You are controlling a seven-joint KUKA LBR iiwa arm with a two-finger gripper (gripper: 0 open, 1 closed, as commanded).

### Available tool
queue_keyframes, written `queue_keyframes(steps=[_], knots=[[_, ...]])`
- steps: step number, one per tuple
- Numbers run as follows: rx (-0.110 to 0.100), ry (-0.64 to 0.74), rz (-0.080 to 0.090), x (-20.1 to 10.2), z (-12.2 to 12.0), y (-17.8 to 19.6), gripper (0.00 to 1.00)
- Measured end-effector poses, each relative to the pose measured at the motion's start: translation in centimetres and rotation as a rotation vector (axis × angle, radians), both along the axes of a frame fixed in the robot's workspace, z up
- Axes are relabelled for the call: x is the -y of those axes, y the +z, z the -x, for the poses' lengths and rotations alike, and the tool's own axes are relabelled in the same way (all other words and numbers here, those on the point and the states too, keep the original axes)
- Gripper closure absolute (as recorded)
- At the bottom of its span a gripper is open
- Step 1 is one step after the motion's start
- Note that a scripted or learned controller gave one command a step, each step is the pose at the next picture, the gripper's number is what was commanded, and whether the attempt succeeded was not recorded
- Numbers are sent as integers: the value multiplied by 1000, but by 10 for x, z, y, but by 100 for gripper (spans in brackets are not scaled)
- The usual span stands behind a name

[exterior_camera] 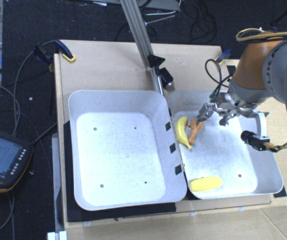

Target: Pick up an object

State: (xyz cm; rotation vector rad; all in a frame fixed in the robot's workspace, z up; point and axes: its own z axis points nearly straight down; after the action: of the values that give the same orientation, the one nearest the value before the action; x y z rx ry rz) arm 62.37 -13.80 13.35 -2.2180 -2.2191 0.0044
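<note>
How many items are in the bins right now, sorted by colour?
Yellow: 2, the banana and the oval yellow piece
Orange: 1, the carrot-like piece
Total: 3, all in the right bin

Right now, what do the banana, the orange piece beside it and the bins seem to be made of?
Banana: probably plastic toy, uniform smooth yellow. Orange piece: likely plastic too, though too small to tell. Bins: white plastic or coated sheet, matte and speckled.
</note>
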Motion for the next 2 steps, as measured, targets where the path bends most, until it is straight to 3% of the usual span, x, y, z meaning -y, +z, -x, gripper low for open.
queue_keyframes(steps=[1,2], knots=[[2,0,1,0,1,-40,0],[5,0,1,0,0,-28,100]])
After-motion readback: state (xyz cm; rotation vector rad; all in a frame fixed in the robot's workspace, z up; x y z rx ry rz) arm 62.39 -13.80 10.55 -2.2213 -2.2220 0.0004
